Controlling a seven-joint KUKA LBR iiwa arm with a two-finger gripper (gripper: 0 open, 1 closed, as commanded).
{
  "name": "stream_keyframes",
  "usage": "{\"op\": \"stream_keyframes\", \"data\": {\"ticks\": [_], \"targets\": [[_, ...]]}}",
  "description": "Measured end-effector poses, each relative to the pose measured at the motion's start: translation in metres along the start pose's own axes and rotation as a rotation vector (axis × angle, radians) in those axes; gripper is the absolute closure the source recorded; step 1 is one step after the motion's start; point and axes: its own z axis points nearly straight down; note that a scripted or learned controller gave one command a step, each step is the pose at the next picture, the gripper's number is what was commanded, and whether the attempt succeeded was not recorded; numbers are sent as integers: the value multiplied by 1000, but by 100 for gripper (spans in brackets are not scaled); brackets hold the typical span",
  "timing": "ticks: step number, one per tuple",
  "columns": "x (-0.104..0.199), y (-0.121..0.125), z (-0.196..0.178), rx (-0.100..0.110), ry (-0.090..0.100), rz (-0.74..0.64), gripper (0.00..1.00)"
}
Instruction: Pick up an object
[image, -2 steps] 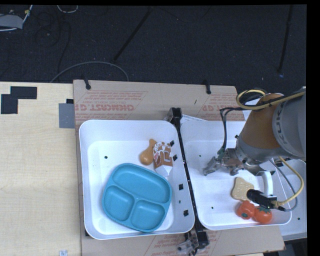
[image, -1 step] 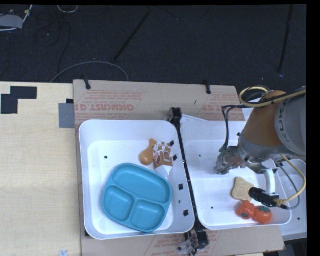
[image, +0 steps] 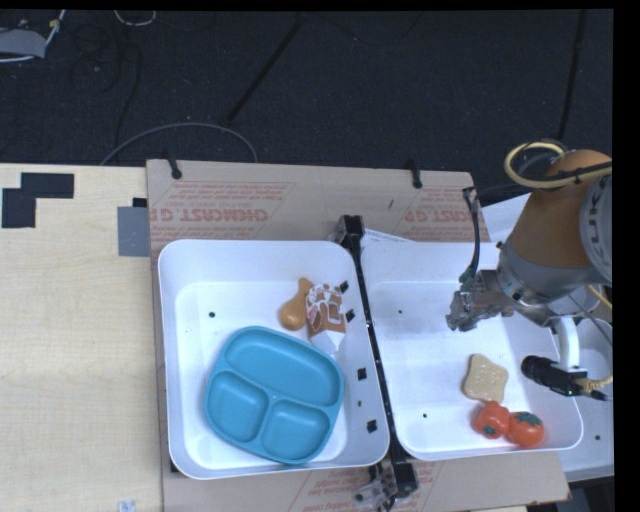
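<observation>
Camera view, arm: the grey arm with its orange band comes in from the right, and its upper part is cut off by the edge of the picture.
Camera view, gripper: the gripper is low over the right bin, near the far left part of the bin's floor. It looks dark and small, so I cannot tell if it is open or closed, and I see no object in it.
Camera view, objects to pick in the right bin: a pale bread slice lies flat, near the gripper but apart from it. Two orange-red round pieces lie touching each other just beside the slice, at the near right corner. What kind of fruit they are is hard to make out.
Camera view, left bin: the left bin holds a blue divided plate. A tan drumstick-shaped toy lies beyond the plate. Just beside it is a small white and brown item, too small to identify.
Camera view, support: both bins rest on a cardboard sheet on the pale bench.
</observation>
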Motion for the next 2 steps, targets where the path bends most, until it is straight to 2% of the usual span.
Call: {"op": "stream_keyframes", "data": {"ticks": [1, 2], "targets": [[-11, 3, -58, -1, -1, -1, 100], [-11, 3, -61, 4, 1, -2, 100]]}}
